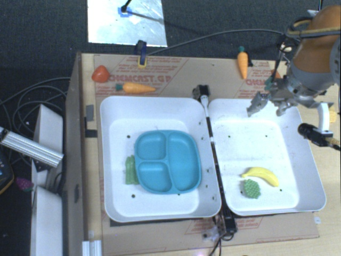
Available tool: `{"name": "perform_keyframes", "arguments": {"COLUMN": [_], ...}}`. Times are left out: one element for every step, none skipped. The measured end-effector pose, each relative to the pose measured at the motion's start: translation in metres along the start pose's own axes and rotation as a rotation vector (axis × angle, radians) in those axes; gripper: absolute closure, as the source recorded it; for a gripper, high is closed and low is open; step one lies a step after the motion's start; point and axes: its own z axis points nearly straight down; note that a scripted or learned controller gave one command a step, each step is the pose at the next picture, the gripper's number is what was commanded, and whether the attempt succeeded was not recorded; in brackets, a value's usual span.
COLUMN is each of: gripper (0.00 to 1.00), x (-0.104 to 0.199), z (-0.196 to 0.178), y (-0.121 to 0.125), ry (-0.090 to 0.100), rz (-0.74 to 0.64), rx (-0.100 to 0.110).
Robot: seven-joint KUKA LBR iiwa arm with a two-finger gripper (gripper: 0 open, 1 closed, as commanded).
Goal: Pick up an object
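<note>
Broccoli [251,189] touching banana [260,175], right bin [298,148], well below pincer [269,106]. Pincer spread wide, holding nothing, up near bin's back edge. Blue plate [167,161] far off left.

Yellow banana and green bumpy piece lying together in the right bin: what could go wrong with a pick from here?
1. The yellow banana touches the green bumpy piece, so a grasp may catch both or knock one aside.
2. The gripper, its fingers spread, hangs over the right white bin at its far edge, well away from both; a descent here probably closes on nothing.
</note>
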Motion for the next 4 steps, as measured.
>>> {"name": "perform_keyframes", "arguments": {"gripper": [0.0,0.0,0.0,0.0], "x": [0.0,-0.015,-0.003,-0.005], "z": [0.026,0.011,0.05,0.129], "y": [-0.057,-0.12,-0.12,-0.13], "ry": [0.0,-0.001,0.0,-0.004], "rz": [0.002,0.003,0.002,0.002], "rx": [0.002,0.001,0.001,-0.011]}}
